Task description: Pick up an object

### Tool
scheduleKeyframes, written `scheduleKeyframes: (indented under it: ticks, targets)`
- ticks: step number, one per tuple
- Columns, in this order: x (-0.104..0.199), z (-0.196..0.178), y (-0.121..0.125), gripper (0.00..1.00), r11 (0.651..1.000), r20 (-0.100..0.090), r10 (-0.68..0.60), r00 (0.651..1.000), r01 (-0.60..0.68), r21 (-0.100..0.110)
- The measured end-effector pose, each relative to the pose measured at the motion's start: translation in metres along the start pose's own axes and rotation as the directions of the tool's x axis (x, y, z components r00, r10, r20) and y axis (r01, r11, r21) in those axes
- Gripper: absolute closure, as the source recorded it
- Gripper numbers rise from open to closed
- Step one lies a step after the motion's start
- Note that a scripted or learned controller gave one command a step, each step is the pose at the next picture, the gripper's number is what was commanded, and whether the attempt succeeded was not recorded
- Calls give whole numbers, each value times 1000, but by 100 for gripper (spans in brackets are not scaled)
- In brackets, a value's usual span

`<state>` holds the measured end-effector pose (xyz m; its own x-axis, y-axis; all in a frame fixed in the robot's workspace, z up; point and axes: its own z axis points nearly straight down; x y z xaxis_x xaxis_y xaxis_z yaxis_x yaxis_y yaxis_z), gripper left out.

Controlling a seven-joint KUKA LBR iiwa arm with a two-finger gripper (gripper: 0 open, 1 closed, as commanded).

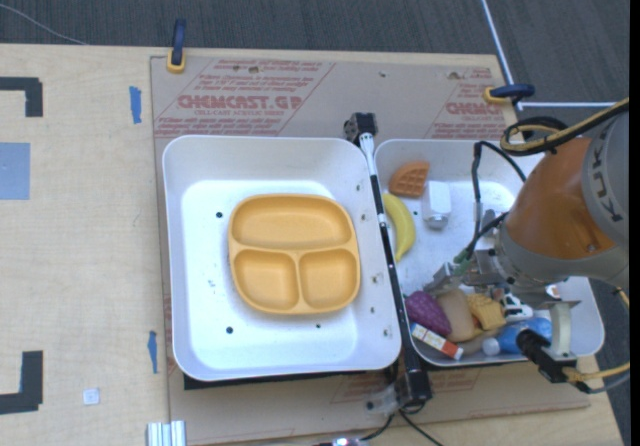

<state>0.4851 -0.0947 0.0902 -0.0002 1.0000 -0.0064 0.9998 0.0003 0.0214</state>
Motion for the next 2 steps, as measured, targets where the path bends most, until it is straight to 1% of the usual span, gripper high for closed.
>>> scheduleKeyframes:
  ticks: [2]
  targets:
    - [1,0,0,0,1000,2,1,1000,-1,-1]
